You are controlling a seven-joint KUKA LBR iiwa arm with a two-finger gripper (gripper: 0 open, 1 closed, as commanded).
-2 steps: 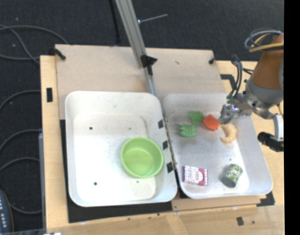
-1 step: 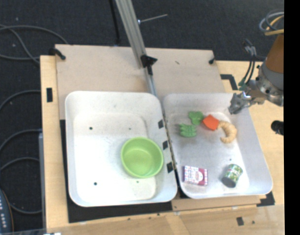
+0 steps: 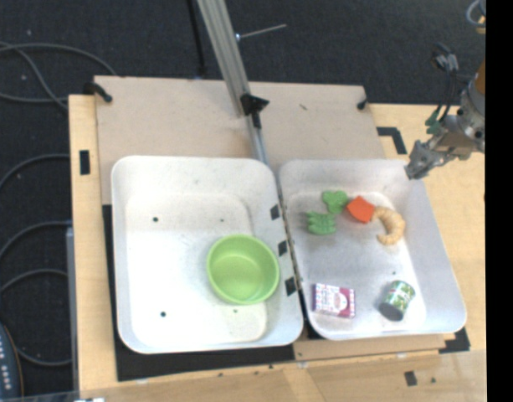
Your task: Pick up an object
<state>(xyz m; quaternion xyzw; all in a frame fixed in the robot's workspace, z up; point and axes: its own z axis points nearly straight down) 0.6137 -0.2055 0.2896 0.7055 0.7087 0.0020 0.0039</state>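
While the gripper (image 3: 417,167) hangs over the right white bin's (image 3: 432,249) far corner, a round green plastic bowl (image 3: 242,269) sits in the left white bin (image 3: 156,224).

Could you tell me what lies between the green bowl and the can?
In the camera view, the bins' adjoining walls and a small purple-and-white packet lie between the green bowl and the can.
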